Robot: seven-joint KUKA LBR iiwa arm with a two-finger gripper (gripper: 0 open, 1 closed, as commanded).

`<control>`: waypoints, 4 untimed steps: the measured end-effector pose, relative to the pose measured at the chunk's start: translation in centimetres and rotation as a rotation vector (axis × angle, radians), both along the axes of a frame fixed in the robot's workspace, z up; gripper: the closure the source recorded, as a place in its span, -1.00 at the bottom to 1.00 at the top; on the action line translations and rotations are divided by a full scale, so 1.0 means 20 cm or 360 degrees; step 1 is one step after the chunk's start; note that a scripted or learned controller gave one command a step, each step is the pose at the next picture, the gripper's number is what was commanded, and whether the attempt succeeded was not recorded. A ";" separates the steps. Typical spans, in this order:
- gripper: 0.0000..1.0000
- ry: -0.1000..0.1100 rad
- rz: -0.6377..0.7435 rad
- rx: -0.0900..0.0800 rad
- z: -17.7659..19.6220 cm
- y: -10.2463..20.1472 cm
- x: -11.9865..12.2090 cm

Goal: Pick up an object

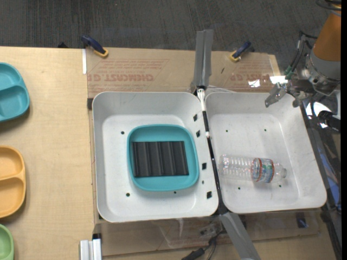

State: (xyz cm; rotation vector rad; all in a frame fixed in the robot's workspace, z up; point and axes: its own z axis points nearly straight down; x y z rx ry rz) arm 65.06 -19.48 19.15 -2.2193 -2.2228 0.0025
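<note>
A clear plastic water bottle (252, 169) with a coloured label lies on its side in the right bin (238, 112), toward the front. A teal tray (161, 157) with a dark ridged insert rests flat in the middle of the left bin (108, 145). My gripper (284, 95) hangs over the back right corner of the right bin, well behind the bottle and apart from it. Nothing shows in its grasp. The grey arm with its orange band (328, 39) comes in from the upper right.
A grey divider post (203, 58) stands behind the seam between the bins. On the wooden bench to the left lie a teal plate (11, 99), an orange plate (10, 180) and a green one (4, 242). Clamps (95, 46) hold the cardboard at the back.
</note>
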 end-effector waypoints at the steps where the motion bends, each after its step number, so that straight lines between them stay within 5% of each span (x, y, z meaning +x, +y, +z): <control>1: -1.00 0.0002 -0.0067 -0.0001 -0.14 -0.12 -0.36; 2: -1.00 0.0001 0.0154 0.0002 -0.29 -0.13 -0.74; 3: -1.00 0.0004 0.0018 0.0003 -0.51 0.21 -0.87; 4: -1.00 -0.0001 -0.0155 -0.0001 -0.37 -0.07 -0.56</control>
